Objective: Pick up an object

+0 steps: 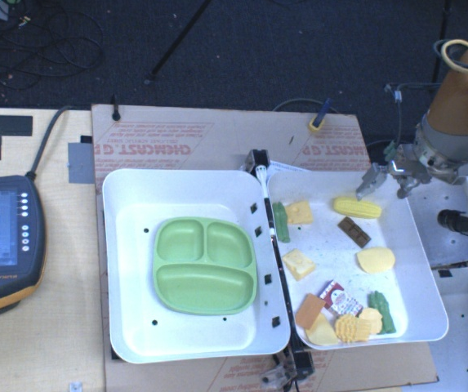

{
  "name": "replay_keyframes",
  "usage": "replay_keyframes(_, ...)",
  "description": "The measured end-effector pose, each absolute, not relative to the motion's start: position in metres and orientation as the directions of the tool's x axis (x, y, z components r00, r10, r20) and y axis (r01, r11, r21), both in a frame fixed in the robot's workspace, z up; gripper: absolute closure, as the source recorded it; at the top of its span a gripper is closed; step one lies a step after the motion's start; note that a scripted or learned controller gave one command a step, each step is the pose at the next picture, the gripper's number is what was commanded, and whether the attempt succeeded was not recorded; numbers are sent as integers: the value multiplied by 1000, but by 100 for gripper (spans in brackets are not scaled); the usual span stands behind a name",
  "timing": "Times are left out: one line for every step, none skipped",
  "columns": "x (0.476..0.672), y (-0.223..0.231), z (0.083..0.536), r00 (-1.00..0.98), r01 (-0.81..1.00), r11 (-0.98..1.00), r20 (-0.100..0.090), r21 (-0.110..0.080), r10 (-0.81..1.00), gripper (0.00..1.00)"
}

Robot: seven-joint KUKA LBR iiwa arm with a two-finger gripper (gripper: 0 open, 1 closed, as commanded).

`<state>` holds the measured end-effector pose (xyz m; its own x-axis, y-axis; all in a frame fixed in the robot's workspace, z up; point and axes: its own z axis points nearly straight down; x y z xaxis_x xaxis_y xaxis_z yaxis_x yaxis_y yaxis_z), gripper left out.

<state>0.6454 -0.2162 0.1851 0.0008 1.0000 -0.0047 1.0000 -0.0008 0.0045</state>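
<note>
Sitting nearest: one ridged yellow plastic waffle piece (347,328) among roughly ten toy foods in the right white bin (420,243). Resting alone in the left white bin (127,219): one green three-compartment plastic tray (204,265). Hovering over the right bin's far edge beside one yellow plastic corn cob (358,208): grey two-finger gripper (388,184), splayed wide, gripping nothing.

Divided plate (204,265) in left bin (127,211); toy foods (344,305) in right bin (430,300)

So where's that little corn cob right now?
The corn cob lies in the right-hand bin near its far edge, just below the gripper, with the brown chocolate bar right in front of it.
</note>
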Motion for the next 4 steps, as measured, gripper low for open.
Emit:
replay_keyframes(644,-188,84,-1,1000,1,1,-4,1000,0)
replay_keyframes(644,-188,95,-2,1000,2,3,-5,1000,100)
replay_keyframes(644,-188,95,-2,1000,2,3,-6,1000,0)
replay_keyframes(597,-214,87,1,1000,-1,2,-3,1000,0)
